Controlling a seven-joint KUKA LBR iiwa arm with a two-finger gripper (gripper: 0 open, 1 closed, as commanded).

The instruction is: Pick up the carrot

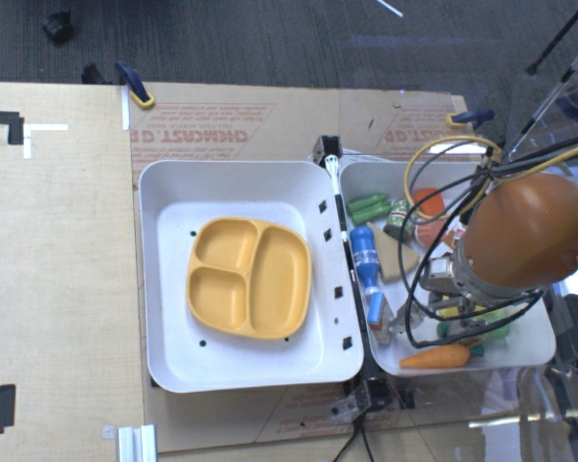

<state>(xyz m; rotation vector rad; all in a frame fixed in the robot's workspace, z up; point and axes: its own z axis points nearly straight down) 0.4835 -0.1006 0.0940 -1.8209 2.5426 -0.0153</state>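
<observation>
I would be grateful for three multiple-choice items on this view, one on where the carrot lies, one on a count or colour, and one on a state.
1. Where does the carrot lie?
A. In the right bin, at its near edge
B. On the yellow plate
C. On the cardboard beyond the bins

2. How many compartments has the yellow plate?
A. Two
B. Three
C. Five

3. What is the state of the carrot?
A. Standing upright against the blue bottle
B. Lying flat on the bin floor, below the arm
C. Resting on the plate's rim

Answers:
1. A, since the orange carrot rests along the near wall of the right bin.
2. B, since ridges split the plate into two small sections and one large one.
3. B, since it lies lengthwise on the white floor, with the arm above it.
</observation>
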